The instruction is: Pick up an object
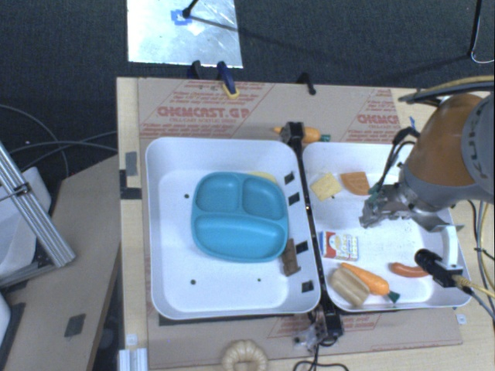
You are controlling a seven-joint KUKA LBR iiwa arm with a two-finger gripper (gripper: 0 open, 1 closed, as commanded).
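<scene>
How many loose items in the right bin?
6: cheese wedge and orange slice at back, carton mid, bun, carrot, sausage in front. The arm may hide more.

Blue divided plate [238, 216] (in white bin [166, 207]); orange carrot [366, 278], red sausage [407, 270].

"CHEMCAST GP" in red, twice on brown sheet [255, 99] under bins; small carton [339, 245] print illegible.
</scene>
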